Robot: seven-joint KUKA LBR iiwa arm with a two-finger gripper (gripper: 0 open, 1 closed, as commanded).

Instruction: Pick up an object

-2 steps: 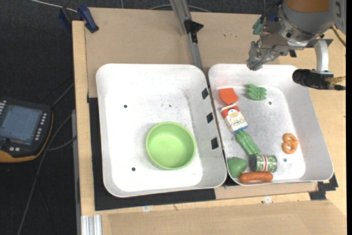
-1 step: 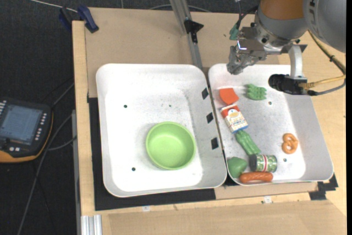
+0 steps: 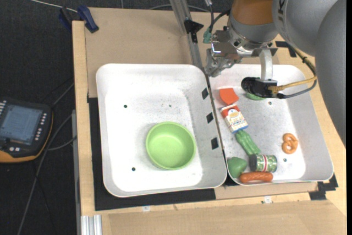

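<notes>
My gripper (image 3: 215,67) hangs over the far left corner of the right bin (image 3: 308,118), close to the wall between the two bins. Just in front of it lies an orange block (image 3: 229,96). A white and red carton (image 3: 235,118) comes after that, then a green cucumber-like piece (image 3: 247,143). At the near edge sit a small can with a green label (image 3: 264,162), a red sausage (image 3: 256,177) and a green rounded piece (image 3: 236,165). A pretzel (image 3: 289,143) lies at the right. I see nothing between the gripper's fingers.
The left bin (image 3: 121,91) holds a light green bowl (image 3: 170,145) near its front right. A metal post (image 3: 179,3) rises behind the bins, right beside the gripper. The arm's grey body covers the far right.
</notes>
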